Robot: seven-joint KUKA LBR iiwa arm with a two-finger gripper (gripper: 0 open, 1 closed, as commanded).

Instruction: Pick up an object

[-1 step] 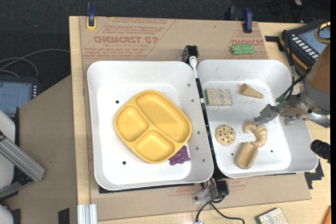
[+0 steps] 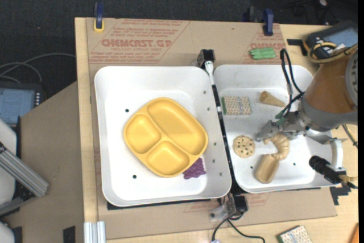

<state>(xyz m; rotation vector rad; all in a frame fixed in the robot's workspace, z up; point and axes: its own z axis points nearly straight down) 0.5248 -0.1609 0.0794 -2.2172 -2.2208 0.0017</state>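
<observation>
**Camera view: arm low over the right bin's food pieces**

Camera view looks down on a tabletop (image 2: 142,37) covered with printed brown board, bearing two white bins side by side. The left bin (image 2: 114,179) holds a yellow divided plate (image 2: 165,136) with three compartments, and a small purple grape cluster (image 2: 195,168) lies touching the plate's lower right edge.

The right bin (image 2: 250,78) holds several food pieces: a square cracker-like piece (image 2: 236,105) near its upper left, a tan wedge (image 2: 272,99) just right of that, a round chocolate-chip cookie (image 2: 244,146) lower down, a curved pale croissant-like piece (image 2: 281,145), and a brown bread-roll shape (image 2: 266,168) near the bin's front wall.

The arm reaches in from the right, its orange band above the wrist. The gripper (image 2: 272,132) hangs low over the right bin, just above the croissant-like piece and right of the cookie. Whether the jaws are released or clenched I cannot tell, and no item is seen between them.

A green object (image 2: 262,54) lies on the board behind the right bin.
</observation>
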